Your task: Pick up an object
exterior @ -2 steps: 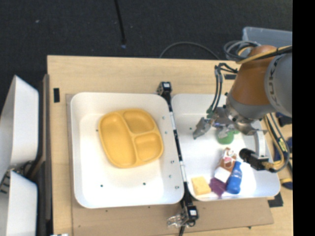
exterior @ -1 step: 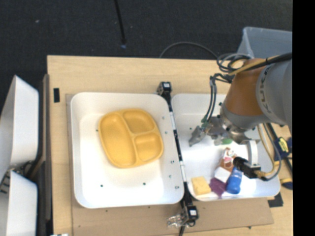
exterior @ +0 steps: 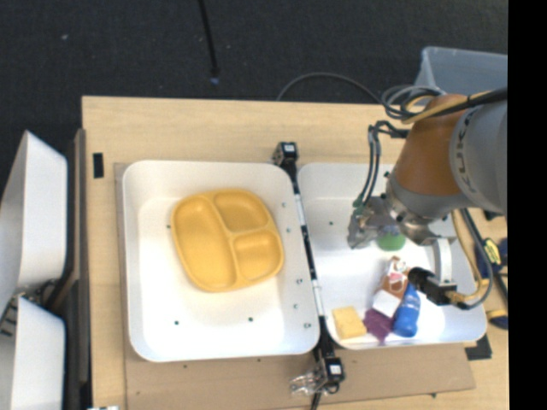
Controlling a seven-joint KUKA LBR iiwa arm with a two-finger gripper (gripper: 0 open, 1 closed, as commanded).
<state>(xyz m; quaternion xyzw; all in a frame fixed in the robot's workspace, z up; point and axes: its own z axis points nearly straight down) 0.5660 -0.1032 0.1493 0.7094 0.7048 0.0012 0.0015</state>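
- The near rim of the right bin (exterior: 402, 342) runs below the claw, toward the counter's (exterior: 205, 118) front edge.
- Along that rim lie a yellow block (exterior: 348, 322), a purple piece (exterior: 378, 324) and a blue bottle (exterior: 407, 312), side by side and close together; all sit below the claw, the block slightly left of it, the bottle slightly right.
- Just behind them, nearer the claw, stands a small red-and-white item (exterior: 396, 277).
- A green object (exterior: 392, 240) sits just right of the claw, partly hidden under the wrist.
- The claw (exterior: 366, 231) hangs low over the right bin's middle; whether it is open or closed, I cannot tell.
- The arm (exterior: 444, 161) rises to the claw's upper right.
- Well left of the claw, in the left bin (exterior: 145, 314), lies a yellow divided tray (exterior: 227, 239).
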